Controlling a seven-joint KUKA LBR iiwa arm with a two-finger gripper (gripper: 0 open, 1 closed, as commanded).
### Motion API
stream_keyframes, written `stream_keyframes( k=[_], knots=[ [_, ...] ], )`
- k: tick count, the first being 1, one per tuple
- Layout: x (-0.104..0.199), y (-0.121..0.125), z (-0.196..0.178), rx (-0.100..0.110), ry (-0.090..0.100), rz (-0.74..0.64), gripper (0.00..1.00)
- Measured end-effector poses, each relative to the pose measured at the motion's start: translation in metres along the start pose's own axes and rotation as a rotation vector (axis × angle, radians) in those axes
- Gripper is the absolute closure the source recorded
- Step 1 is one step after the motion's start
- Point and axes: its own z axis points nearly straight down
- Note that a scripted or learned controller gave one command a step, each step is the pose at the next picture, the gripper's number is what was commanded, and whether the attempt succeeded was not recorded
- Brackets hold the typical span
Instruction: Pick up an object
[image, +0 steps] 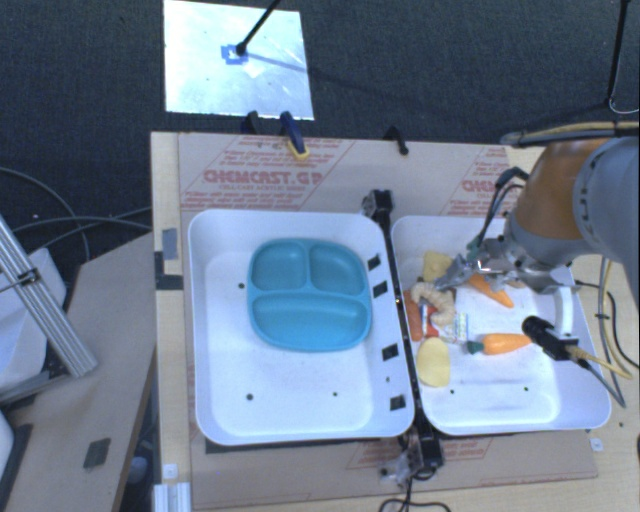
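While the pincer (458, 272) hangs low in the right bin (575, 405), can't tell its finger state; tip sits just by a pale yellow toy food piece (436, 264). Nearby: orange carrot (503, 343), yellow potato-like piece (433, 362). Left bin (225, 405) holds a blue divided plate (308, 296).

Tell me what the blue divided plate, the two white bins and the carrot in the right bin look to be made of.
Blue divided plate: apparently moulded plastic, matte, one even colour with soft rounded ridges between compartments.
White bins: likely thin formed plastic, smooth with slight sheen and rounded rims.
Carrot: probably a plastic toy, uniformly bright orange with a green end; too small to be sure.
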Motion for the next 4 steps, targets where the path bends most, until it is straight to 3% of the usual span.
stream_keyframes(
  k=[1,2,3,4],
  knots=[
    [0.000,0.002,-0.011,-0.007,0.000,0.000,1.00],
    [-0.004,-0.001,-0.073,0.019,0.002,-0.003,1.00],
    [-0.004,0.002,-0.121,0.019,0.003,-0.004,1.00],
    [0.046,0.017,-0.130,0.021,0.005,-0.009,1.00]
  ],
)
